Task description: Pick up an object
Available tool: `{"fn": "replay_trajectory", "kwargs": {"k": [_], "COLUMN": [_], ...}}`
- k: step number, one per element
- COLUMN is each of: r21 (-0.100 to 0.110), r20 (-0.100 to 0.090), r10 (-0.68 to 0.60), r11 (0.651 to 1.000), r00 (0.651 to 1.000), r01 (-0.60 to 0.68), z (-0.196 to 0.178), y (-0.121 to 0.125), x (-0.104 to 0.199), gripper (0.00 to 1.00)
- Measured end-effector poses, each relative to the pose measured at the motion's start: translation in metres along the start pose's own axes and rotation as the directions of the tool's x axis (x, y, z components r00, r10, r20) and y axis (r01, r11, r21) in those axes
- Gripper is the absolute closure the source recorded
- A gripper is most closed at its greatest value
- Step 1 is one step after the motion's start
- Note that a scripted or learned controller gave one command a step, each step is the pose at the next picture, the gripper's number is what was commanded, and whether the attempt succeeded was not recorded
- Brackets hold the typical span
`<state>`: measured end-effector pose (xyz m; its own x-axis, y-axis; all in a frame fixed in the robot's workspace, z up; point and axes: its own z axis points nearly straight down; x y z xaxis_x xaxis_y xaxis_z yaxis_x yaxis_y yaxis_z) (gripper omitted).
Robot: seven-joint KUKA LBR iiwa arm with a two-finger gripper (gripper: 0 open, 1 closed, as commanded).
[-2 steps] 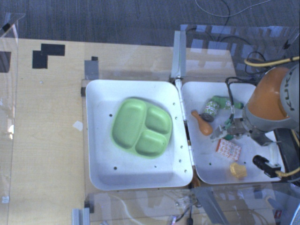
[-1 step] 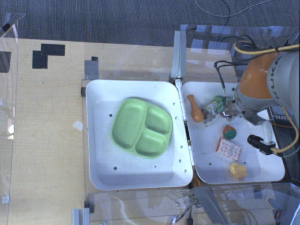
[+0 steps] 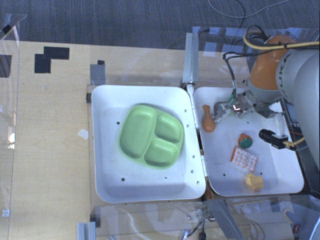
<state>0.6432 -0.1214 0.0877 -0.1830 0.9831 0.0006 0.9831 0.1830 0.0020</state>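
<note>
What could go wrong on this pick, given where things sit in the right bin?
1. The gripper is close to the orange pear-shaped toy, which lies by the right bin's left wall; closing there may clip the wall or nudge the toy away.
2. The patterned card lies flat, likely hard to pinch.
3. Cables hang over the bin and might snag.

My arm crowds the upper right of the right bin, and my gripper hangs near its upper left. An orange drumstick-shaped toy lies just beside the left wall. Toward the lower middle, a small green-and-orange toy, a red patterned packet and a yellow toy cluster; bare floor lies left of them. In the left bin, a green divided tray takes the centre, leaving bare margins.
</note>
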Motion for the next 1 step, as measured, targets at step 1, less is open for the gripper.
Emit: {"fn": "replay_trajectory", "kwargs": {"k": [1], "r21": [0.045], "r20": [-0.004], "r10": [0.071], "r11": [0.996], "r00": [0.997], "r01": [-0.071], "z": [0.0020], "y": [0.0166], "x": [0.0013], "gripper": [0.00]}}
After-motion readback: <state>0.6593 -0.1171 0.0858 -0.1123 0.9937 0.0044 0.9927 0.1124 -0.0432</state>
